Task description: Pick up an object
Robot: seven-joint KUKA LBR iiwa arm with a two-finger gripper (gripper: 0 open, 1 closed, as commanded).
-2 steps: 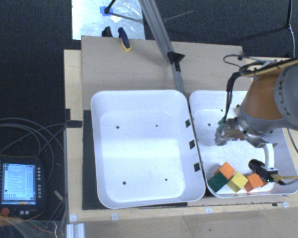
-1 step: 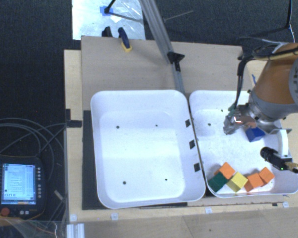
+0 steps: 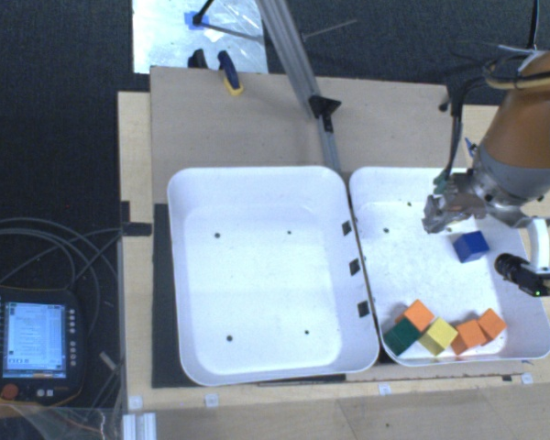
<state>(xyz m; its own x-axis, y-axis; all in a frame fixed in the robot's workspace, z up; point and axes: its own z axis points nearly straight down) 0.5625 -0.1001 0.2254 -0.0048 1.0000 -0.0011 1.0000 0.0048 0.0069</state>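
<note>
gripper (image 3: 437, 211): hanging over the upper part of the right bin (image 3: 385, 186); whether it is spread or pressed together cannot be told from this angle, and nothing is showing between its tips.
nearest object: the blue cube (image 3: 470, 246) is lying just beside the gripper, below and to its right, apart from the other blocks.
other objects: an orange cube (image 3: 419, 315), a green cube (image 3: 401, 336), a yellow cube (image 3: 437, 335) and two more orange blocks (image 3: 481, 328) are crowding the bin's near edge, touching one another.
left bin (image 3: 257, 278): lying alongside.
step in hand: likely lining up over a target.
doing it well: the lone blue cube is looking the easier pick; centring over it and squaring to its faces before descending is advisable.
</note>
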